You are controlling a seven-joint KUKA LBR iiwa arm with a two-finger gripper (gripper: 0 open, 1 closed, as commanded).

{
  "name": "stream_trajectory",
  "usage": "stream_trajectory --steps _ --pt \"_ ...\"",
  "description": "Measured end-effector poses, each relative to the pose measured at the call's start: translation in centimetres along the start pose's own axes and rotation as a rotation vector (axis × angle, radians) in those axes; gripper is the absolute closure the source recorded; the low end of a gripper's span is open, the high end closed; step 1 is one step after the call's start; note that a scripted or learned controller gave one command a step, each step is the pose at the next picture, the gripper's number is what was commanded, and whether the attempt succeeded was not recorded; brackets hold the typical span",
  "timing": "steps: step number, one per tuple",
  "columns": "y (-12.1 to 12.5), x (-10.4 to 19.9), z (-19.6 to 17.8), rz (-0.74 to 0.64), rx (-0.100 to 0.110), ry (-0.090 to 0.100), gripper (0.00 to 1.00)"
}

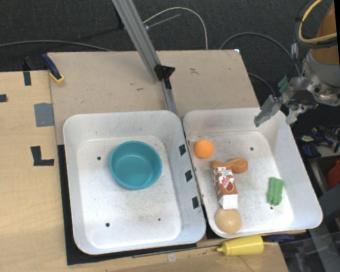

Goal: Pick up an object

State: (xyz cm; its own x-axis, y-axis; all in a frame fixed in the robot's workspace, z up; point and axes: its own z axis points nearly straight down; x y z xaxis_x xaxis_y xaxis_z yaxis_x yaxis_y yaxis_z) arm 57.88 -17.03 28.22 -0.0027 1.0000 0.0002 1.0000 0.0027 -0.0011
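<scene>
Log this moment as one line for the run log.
arm: at right bin's upper right corner | gripper: above the rim, nothing held | right bin: orange ball, carton, green piece | left bin: teal bowl

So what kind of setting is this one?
Likely a robotics lab bench: two white bins side by side holding toy food and a teal bowl, loose cables on dark carpet, and a robot hand reaching in.

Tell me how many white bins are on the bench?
2. The left bin holds a teal bowl; the right bin beside it holds small items.
</scene>
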Motion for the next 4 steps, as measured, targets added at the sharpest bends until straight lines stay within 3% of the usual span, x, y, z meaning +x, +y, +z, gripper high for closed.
stream_trajectory --steps 1,4 --pt "0.0 0.0 0.0 0.0 0.0 0.0 0.0" --pt "1.5 -0.1 16.1 0.0 0.005 -0.001 0.0"
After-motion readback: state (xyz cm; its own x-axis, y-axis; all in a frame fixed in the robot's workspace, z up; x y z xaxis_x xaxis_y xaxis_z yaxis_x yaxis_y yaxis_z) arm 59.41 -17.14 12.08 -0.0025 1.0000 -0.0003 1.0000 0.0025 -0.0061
